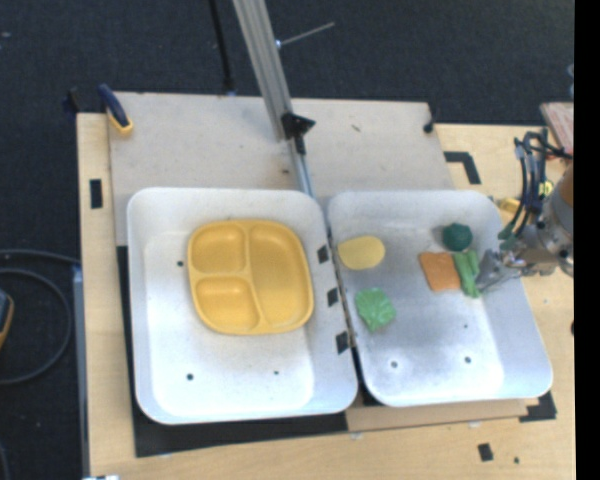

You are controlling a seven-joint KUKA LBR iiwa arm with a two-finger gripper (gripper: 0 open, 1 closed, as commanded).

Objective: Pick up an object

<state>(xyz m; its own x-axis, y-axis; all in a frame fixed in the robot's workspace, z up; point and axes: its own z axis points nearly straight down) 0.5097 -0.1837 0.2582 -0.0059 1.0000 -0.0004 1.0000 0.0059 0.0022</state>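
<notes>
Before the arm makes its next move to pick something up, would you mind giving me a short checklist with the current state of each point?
1. Pincer over the right bin: ok, at its right rim.
2. Target within reach: ok, green stick lies just beside the pincer.
3. Target free of neighbours: not ok, the stick touches the orange block.
4. Something already held: cannot tell.
5. Other pieces out of the path: ok, dark green ball, yellow disc and light green lump lie apart.

Even, soft overhead light; the white bins (pixel 160 388) are bright with faint glare, shadows weak. The whole picture is slightly soft and grainy, the floor (pixel 40 28) dark.
</notes>
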